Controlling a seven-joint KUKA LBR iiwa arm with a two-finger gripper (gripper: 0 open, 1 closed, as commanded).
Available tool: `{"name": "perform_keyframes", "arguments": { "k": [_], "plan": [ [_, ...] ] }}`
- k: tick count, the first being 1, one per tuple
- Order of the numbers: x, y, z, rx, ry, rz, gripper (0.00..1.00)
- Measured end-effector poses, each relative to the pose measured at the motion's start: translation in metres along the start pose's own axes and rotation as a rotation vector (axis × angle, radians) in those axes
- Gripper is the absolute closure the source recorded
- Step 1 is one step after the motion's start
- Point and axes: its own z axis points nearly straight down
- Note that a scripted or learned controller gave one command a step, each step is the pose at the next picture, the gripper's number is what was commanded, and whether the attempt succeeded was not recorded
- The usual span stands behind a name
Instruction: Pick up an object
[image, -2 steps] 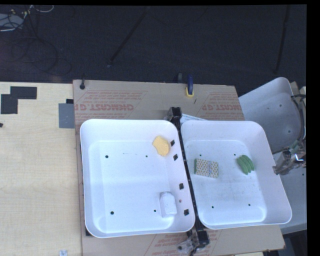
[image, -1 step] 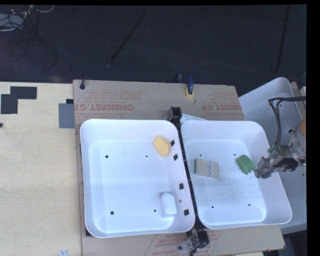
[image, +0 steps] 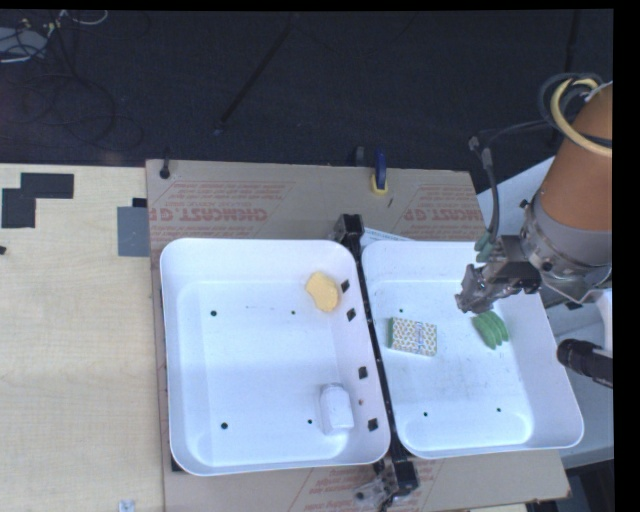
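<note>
We look down at a slant on two shallow white bins set side by side on a cardboard sheet (image: 300, 205) that covers the bench. Reading from the left, the left bin (image: 190, 350) lies well away from the gripper, on the far side of the black divider (image: 365, 340) where the two rims meet. In it we see a yellow lump (image: 322, 291) near its upper right corner, roughly level with the gripper but well apart from it, and a white block (image: 335, 407) near its lower right corner, below and far to the left of the gripper.

In the right bin (image: 450, 430) a small patterned card (image: 413, 336) lies flat on the floor, a little below and to the left of the gripper, clear of it. The gripper (image: 480, 297) hangs over the upper right part of this bin, its metal fingers pointing down and to the left. We cannot tell from this view whether they are spread or pressed together, and we see nothing between them. A green object (image: 491, 328) lies just below the gripper and slightly to its right, on the bin floor; whether the fingertips touch it we cannot tell. The grey arm with its orange band (image: 590, 130) enters from the right, above and behind the gripper.
</note>
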Motion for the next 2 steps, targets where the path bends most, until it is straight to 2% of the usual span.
{"name": "perform_keyframes", "arguments": {
  "k": [1,2],
  "plan": [
    [-0.040,-0.036,0.040,0.012,-0.003,0.017,1.00],
    [0.026,-0.032,-0.001,0.003,-0.001,0.005,1.00]
  ]
}}
